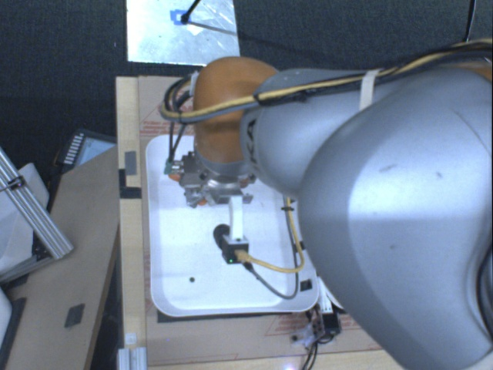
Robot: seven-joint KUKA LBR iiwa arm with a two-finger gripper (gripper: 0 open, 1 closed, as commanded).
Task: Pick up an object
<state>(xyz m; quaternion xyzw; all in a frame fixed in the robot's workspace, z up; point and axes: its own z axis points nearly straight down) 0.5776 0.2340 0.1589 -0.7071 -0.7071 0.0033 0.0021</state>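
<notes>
Dark cloth backed the desk (pixel 129 284) on the far and left sides.

Target object: not identified. The one candidate on the floor of the white bin (pixel 166 284) was a small dark speck (pixel 191 279), at 7 o'clock from the pincer (pixel 206 193) and well apart from it. It was too small to tell whether it was an object or a mark. Whatever lay directly under the wrist was hidden by it.

The pincer stood low over the bin's far half, toward 12 o'clock from the bin's centre, and pointed down. Its state could not be told, because the wrist housing covered the working end. Nothing confirmed a hold.

The orange band (pixel 219 106) sat just above the pincer at 12 o'clock. The grey arm (pixel 385 206) reached in from 3 o'clock. Farther out, a silvery sheet (pixel 181 18) lay at 12 o'clock beyond the desk, and an aluminium rail (pixel 35 222) at 9 o'clock, off the desk.

Judgement: the approach over the bin looked made. The grasp was unconfirmed, and the lift clear of the bin was not yet done. The pick counted as open.
</notes>
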